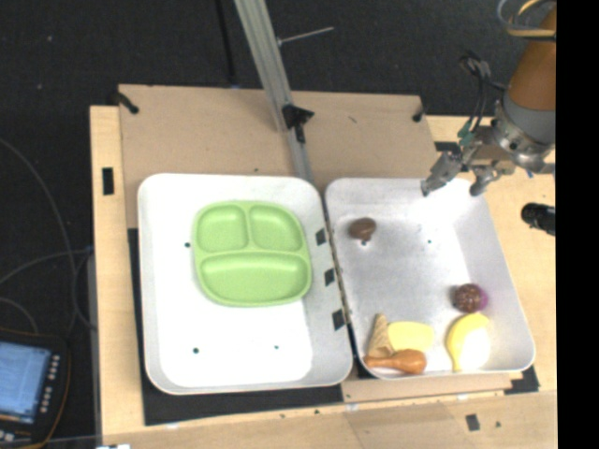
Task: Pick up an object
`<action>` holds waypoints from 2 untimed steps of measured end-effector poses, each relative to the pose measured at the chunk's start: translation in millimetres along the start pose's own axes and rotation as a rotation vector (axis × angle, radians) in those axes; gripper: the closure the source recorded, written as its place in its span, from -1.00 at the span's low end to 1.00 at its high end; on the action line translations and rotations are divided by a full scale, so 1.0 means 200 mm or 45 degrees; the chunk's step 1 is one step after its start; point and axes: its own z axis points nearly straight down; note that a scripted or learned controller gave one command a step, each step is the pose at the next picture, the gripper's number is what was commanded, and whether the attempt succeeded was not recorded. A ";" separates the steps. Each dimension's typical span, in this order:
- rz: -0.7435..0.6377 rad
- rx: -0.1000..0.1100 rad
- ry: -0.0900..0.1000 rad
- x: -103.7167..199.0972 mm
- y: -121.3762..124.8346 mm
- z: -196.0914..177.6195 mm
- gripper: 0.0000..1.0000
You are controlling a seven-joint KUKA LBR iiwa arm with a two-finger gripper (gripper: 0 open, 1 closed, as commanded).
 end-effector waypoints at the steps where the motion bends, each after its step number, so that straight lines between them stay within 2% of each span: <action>1: 0.002 0.002 0.000 -0.01 0.03 0.30 -1.00; 2: 0.007 0.001 -0.001 -0.05 0.01 0.53 -1.00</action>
